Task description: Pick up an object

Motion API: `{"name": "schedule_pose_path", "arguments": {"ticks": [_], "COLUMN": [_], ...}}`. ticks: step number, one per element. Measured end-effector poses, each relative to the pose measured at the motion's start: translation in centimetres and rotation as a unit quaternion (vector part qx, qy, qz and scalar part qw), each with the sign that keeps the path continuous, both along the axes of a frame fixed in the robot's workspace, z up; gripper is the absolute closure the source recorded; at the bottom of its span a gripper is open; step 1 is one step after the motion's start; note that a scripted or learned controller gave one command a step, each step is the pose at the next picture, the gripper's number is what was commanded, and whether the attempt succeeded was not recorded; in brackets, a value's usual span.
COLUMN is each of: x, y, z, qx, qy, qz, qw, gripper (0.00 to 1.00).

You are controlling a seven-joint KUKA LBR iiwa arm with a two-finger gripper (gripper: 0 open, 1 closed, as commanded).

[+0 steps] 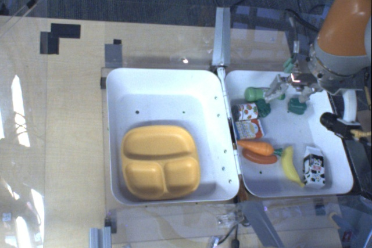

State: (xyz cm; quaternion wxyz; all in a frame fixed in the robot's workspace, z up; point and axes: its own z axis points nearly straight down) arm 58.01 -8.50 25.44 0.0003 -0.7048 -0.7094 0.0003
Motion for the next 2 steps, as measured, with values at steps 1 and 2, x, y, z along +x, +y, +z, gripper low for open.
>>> {"name": "schedule_pose_path", "arguments": {"ticks": [1, 2], "x": [2.5, 5.3], "y": [-5.2, -7.2], "z": [-7.4, -14.2], "qx": [0.0002, 0.0001], "qy": [0.000, -0.002], "qz": [0.030, 0.045], "qw": [0.9995, 0.9990], "gripper": [0.00, 0.00]}}
